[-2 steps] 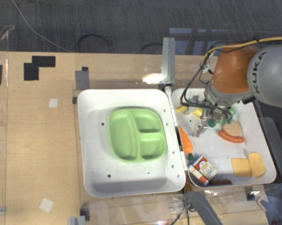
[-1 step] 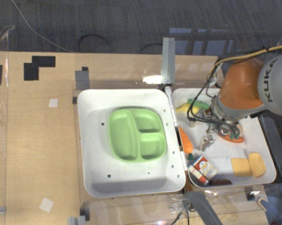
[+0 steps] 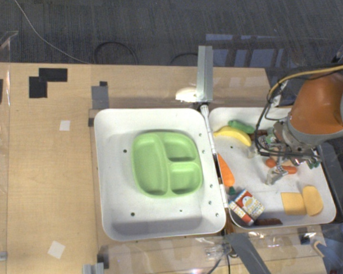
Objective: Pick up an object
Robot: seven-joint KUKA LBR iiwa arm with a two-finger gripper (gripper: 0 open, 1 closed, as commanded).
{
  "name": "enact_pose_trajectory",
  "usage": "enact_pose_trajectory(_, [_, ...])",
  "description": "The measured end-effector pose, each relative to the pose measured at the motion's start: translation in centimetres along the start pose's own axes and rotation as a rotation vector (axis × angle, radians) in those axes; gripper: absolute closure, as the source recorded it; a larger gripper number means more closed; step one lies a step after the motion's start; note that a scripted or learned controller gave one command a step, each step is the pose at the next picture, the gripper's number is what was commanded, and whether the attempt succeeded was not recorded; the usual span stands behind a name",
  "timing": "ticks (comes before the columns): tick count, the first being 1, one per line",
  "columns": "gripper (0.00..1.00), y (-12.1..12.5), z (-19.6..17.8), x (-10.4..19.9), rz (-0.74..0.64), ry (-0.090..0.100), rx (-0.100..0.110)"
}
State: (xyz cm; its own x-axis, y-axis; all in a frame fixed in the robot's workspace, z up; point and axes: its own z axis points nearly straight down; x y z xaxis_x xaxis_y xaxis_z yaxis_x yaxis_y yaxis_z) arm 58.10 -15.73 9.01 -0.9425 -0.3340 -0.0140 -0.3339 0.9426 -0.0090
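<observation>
The right bin (image 3: 256,159) holds several toy foods. A yellow banana (image 3: 234,135) and a green piece (image 3: 241,126) lie at its back left. An orange carrot (image 3: 225,172) lies along the left wall. A small printed box (image 3: 246,207) sits at the front left, with a yellow block (image 3: 293,203) and a rounded yellow piece (image 3: 312,200) at the front right. My gripper (image 3: 278,170) hangs low over the middle of this bin, right over a small red-orange item (image 3: 289,169) that the wrist partly hides.
The left bin (image 3: 115,220) holds a green divided plate (image 3: 165,163). The ridge between the two bins (image 3: 213,160) runs close by the carrot. Cables loop around the wrist (image 3: 267,141). A dark brown piece (image 3: 270,220) lies at the right bin's front edge.
</observation>
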Motion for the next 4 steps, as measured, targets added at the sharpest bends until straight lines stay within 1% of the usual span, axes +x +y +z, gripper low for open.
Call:
enact_pose_trajectory(1, [0.0,1.4,-0.1,0.2,-0.531,-0.004,0.0])
enact_pose_trajectory(2, [0.0,0.5,-0.1,1.7,-0.676,-0.004,-0.001])
enact_pose_trajectory(3, [0.0,-1.7,0.1,-3.1,-0.729,-0.002,-0.004])
enact_pose_trajectory(4, [0.0,3.7,0.1,-6.3,-0.865,-0.003,-0.007])
